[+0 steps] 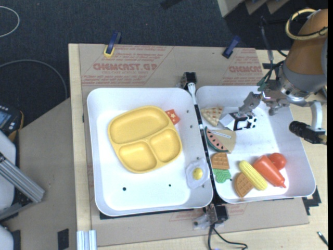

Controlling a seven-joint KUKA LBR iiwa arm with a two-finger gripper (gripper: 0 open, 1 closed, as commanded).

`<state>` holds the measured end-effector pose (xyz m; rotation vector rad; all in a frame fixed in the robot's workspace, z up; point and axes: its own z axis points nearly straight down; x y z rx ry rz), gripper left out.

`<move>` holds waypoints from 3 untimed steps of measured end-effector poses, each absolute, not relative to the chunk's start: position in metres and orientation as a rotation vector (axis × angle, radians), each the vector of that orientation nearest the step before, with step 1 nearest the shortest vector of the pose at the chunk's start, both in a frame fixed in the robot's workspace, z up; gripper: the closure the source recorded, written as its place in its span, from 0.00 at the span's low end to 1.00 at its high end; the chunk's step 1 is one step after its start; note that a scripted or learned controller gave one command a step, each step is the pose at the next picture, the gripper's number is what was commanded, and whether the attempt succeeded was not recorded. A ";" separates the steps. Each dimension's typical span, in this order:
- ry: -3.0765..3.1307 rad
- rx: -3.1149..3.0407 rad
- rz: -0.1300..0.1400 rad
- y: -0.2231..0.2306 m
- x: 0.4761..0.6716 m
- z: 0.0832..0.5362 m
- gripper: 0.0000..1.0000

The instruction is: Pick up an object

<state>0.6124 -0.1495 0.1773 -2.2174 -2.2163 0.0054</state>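
Observation:
My gripper [244,122] hangs over the upper middle of the right bin [291,139], open, with bare white floor between its fingers. Just left of it lie a pizza slice [212,114] and a watermelon slice [218,138]. Nearer the front of the same bin are a square waffle [220,160], a green piece [223,175], a round biscuit [242,184], a corn cob [253,175] and a red pepper [272,170]. The gripper touches none of them.
The left bin [101,139] holds a yellow divided plate [144,138], a small orange block [173,117] at the plate's upper right and a fried egg [196,173] by the divider. The arm [304,66] reaches in from the upper right.

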 end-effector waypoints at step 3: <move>-2.221 -2.223 -0.002 -0.143 0.608 0.096 1.00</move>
